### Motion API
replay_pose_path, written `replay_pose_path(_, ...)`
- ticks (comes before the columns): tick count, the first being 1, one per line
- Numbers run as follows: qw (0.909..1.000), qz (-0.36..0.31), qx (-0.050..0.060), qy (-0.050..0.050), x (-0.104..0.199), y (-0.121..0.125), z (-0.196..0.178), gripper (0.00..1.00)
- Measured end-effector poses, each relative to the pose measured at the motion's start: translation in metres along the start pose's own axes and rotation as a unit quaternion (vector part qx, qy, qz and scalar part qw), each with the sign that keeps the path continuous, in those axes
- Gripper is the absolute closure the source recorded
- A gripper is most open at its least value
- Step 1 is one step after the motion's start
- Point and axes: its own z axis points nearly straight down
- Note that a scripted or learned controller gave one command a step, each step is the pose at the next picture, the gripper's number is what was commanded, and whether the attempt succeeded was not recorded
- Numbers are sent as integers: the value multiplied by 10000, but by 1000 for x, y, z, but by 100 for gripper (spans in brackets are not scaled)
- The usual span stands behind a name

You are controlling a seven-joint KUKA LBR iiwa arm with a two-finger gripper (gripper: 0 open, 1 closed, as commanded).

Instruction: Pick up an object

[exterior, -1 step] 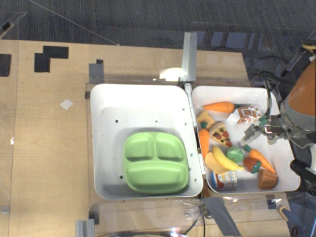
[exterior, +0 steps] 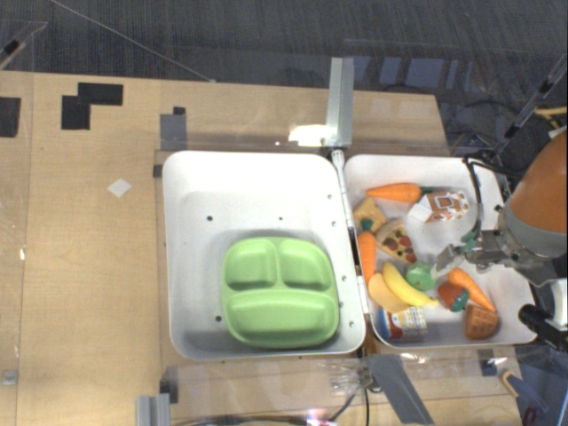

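The right bin (exterior: 441, 169) holds several toy foods. A carrot (exterior: 393, 192) lies at its back, with a small white and brown carton (exterior: 446, 206) beside it. A pizza slice (exterior: 397, 240), a banana (exterior: 406, 287) and a green piece (exterior: 421, 278) sit in the middle. A second carrot (exterior: 468, 287), a brown piece (exterior: 480, 322) and a can (exterior: 406, 324) lie toward the front. My gripper (exterior: 465, 250) hangs low over the bin's right half, just above the second carrot and right of the green piece. Nothing is visibly held.
The left bin (exterior: 191, 238) carries a green divided plate (exterior: 280, 291) in its front half. A metal post (exterior: 340, 105) stands behind the wall between the bins. The arm's orange band (exterior: 543, 193) overhangs the right bin's right rim.
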Motion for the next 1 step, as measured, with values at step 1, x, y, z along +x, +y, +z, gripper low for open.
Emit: replay_pose_path(1, 10000, -1, -24, -5, 0, 2, -11, 100)
